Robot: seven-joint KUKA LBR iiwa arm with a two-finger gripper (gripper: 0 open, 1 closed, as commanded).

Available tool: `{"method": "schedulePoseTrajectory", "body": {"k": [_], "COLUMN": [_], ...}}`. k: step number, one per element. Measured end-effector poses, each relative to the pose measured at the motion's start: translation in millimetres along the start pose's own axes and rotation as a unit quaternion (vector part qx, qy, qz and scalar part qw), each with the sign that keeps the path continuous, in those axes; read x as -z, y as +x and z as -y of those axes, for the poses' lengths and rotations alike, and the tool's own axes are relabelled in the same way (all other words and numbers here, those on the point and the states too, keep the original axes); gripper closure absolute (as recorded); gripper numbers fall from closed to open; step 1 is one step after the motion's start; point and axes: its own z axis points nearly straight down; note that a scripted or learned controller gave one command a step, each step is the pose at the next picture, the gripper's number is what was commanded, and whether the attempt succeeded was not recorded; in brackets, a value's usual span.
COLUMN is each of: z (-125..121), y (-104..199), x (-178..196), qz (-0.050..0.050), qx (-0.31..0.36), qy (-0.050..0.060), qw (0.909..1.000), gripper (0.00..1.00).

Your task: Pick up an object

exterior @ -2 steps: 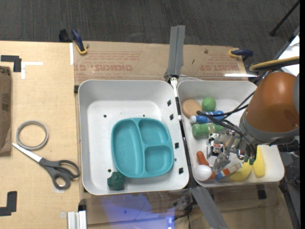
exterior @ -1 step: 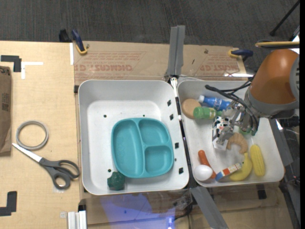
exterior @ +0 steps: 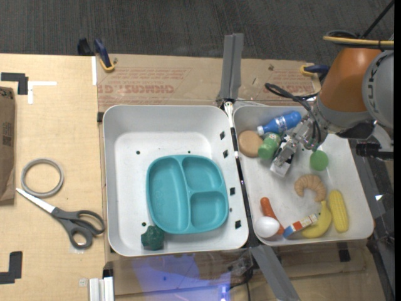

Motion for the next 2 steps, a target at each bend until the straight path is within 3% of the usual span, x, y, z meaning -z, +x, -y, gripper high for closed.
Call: {"method": "schedulePoseTrajectory", "body": {"k": [1, 2], "z": [-30.9, -36.7], "y": [-14.1, -9.1], "x": [-1.8, -2.2], "qz": [-0.015, -0.011], "qx": [-0.089, -0.163], "qy": [0.015, 0.012], "qw": [0.9958, 0.9865], "gripper": [0.00, 0.00]}}
